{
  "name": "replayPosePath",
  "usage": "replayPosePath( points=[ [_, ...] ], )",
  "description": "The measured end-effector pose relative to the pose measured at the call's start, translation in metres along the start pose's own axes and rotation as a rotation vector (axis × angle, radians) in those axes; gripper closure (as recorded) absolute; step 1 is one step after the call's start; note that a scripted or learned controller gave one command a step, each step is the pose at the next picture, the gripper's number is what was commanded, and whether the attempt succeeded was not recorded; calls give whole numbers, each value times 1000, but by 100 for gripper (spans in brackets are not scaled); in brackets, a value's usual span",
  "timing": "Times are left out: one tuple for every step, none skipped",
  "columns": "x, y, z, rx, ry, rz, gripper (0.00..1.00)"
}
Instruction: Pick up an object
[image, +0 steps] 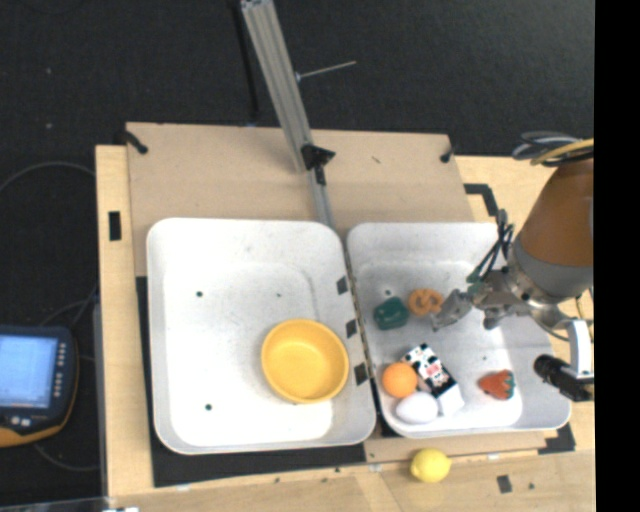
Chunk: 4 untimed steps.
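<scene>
- Nearest the camera, a yellow lemon (430, 465) lies on the desk (250, 170) just outside the front rim of the right bin (420, 240).
- Along the right bin's front wall sits a tight cluster: a white egg-shaped piece (417, 408), an orange ball (399, 379) and a black-and-white patterned block (430, 370), touching or nearly touching one another. A red strawberry-like toy (496, 384) lies apart, toward the right corner.
- In the left bin (200, 260), a yellow bowl (304, 359) rests near the dividing edge, with bare floor around it.
- Further back in the right bin, a dark green piece (390, 313) and a small orange piece (425, 300) sit side by side.
- The gripper (452, 310) hangs just right of that pair; whether the jaws are released or clenched cannot be told, and nothing is seen between them.
- Progress, as I judge it: nothing is picked yet; closing on an object and lifting both remain. The small orange piece looks the likeliest target.
- Room: the back half of the right bin is open, so approach from there is free. The front cluster is crowded against the wall, leaving little space for the jaws.
</scene>
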<state>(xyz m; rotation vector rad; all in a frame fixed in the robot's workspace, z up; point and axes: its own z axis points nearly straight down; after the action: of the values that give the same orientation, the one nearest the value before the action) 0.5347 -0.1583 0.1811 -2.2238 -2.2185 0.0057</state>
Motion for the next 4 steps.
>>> replayPosePath(
  points=[
    [-4, -6, 59, 0, 1, -1, 0],
    [-6, -6, 81, -1, -1, 0, 0],
    [-6, -5, 69, -7, 2, 4, 100],
    [-7, -9, 27, -5, 3, 3, 100]
  ],
)
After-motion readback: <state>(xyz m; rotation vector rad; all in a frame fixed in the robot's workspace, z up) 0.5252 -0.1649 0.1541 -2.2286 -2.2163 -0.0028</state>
